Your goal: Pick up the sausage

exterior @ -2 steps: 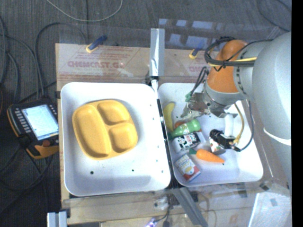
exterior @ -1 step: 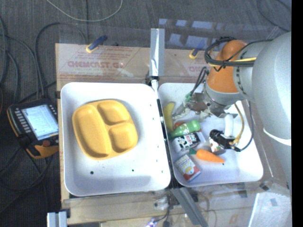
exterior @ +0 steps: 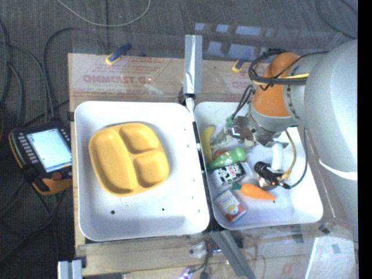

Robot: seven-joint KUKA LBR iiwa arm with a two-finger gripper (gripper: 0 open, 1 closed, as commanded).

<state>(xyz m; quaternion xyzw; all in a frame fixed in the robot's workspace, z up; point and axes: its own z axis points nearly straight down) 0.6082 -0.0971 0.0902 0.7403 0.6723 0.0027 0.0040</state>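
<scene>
A: Where's the gripper (exterior: 233,128)?
B: Low over the right bin (exterior: 303,215), near its back-left part. Arm (exterior: 272,97) comes in from the right, orange band just behind the gripper.
A: Open or closed?
B: Can't tell, the tip is too cluttered and dark to read. Nothing visibly held.
A: Sausage?
B: Prob. the short reddish piece (exterior: 221,152) just below the gripper and a bit to its left. It lies along the top edge of the green toy (exterior: 232,157), touching it. Mostly hidden, so not 100% sure.
A: What else is near?
B: Banana (exterior: 207,142) left of the gripper, against the bin's left wall, lengthwise. Printed b/w box (exterior: 232,172) further below, just under the green toy. Carrot (exterior: 257,192) below and to the right, well apart from the gripper. Small carton (exterior: 229,206) lowest, near the front wall.
A: Left bin?
B: Left bin (exterior: 93,221) is well off to the gripper's left, w/ a yellow divided tray (exterior: 129,157) in it, three compartments, flat on the bin floor.
</scene>
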